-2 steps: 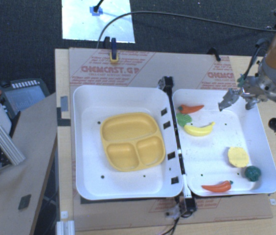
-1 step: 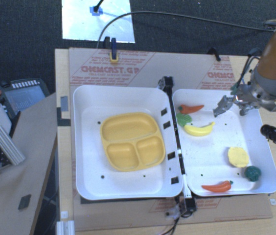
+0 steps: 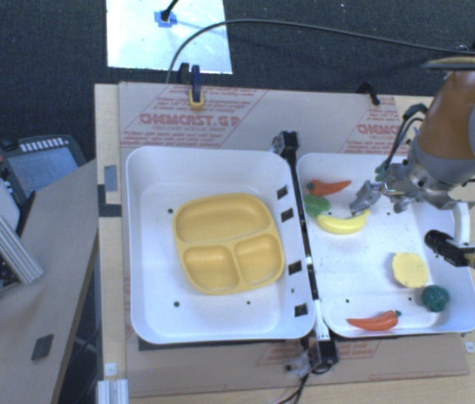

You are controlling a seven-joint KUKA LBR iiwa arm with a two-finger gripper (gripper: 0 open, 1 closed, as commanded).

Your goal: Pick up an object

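My gripper (image 3: 381,202) hangs over the upper middle of the right bin (image 3: 461,251), open, with nothing between its fingers. A yellow banana (image 3: 343,222) lies just below and left of its left fingertip (image 3: 362,200). An orange carrot (image 3: 330,187) and a small green item (image 3: 316,205) lie by the bin's left wall. Toward the front of the bin are a flat yellow round piece (image 3: 410,269), a dark green ball (image 3: 434,297) and a red chili (image 3: 374,320). The grey arm with its orange band (image 3: 461,116) comes in from the right.
The left bin (image 3: 149,225) holds a yellow divided plate (image 3: 225,242). A black divider (image 3: 298,234) runs between the two bins. A black part of the arm (image 3: 446,247) juts over the right bin's right side. Cables cross behind the bench.
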